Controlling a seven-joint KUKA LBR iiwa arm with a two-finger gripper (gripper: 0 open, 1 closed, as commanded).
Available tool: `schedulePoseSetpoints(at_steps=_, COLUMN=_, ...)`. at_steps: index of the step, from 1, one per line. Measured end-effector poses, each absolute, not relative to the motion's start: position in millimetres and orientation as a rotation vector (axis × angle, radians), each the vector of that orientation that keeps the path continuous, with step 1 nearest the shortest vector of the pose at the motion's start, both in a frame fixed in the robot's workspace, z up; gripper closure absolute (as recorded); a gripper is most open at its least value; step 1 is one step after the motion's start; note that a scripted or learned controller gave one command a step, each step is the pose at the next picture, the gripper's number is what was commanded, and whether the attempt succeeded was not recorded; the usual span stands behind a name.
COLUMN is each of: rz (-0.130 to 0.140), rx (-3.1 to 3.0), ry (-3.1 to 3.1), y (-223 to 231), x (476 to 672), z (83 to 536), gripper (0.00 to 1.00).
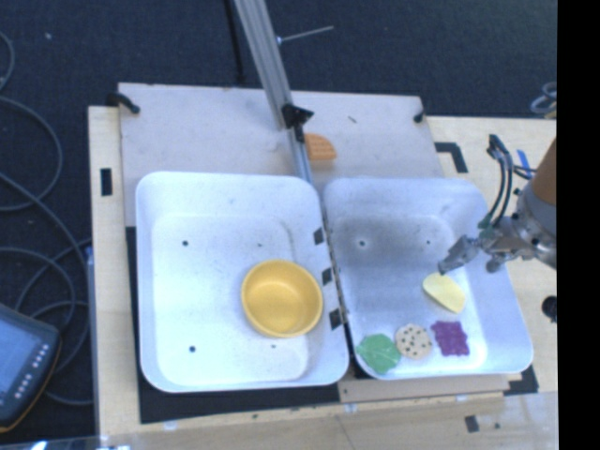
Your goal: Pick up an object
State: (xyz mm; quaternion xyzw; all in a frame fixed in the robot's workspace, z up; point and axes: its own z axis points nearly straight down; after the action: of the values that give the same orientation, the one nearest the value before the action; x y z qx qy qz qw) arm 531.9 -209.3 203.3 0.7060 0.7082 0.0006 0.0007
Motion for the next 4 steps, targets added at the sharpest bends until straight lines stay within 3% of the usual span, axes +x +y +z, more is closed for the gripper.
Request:
schedulePoseSetpoints(at_steps=1, rz=0.002, rx=2.218, ry=2.223, y=-209, x=531.9, z=203, gripper=0.0)
schedulePoseSetpoints(at_steps=3, rz=-0.001, rx=2.216, ry=2.212, y=-204, x=529.3, z=102, gripper=0.0)
schedulePoseSetpoints(at_steps=4, rz=0.012, rx=2.209, ry=2.195, y=-207, x=534.2, z=119, gripper=1.0)
